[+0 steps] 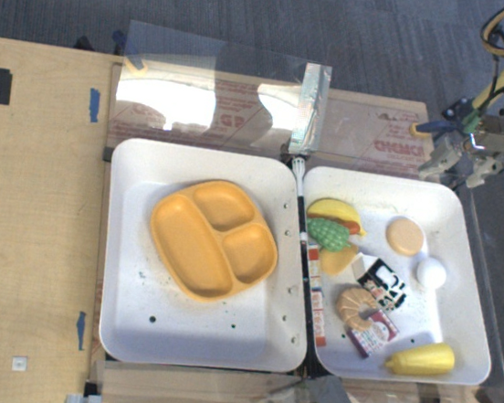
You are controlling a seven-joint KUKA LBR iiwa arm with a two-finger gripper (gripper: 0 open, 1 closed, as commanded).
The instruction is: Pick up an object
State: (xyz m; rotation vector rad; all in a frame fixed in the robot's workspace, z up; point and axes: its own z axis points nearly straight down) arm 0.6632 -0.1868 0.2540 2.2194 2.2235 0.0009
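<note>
Lemon [421, 358] near; tool [465, 167] above bin [470, 225]

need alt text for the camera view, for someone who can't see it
Seen from above, two shallow white bins sit side by side on a bench: the left bin holds an orange divided plate, and the right bin holds small toy foods, among them a banana, a white egg and a lemon. The gripper hovers beyond the right bin's far corner.
</note>
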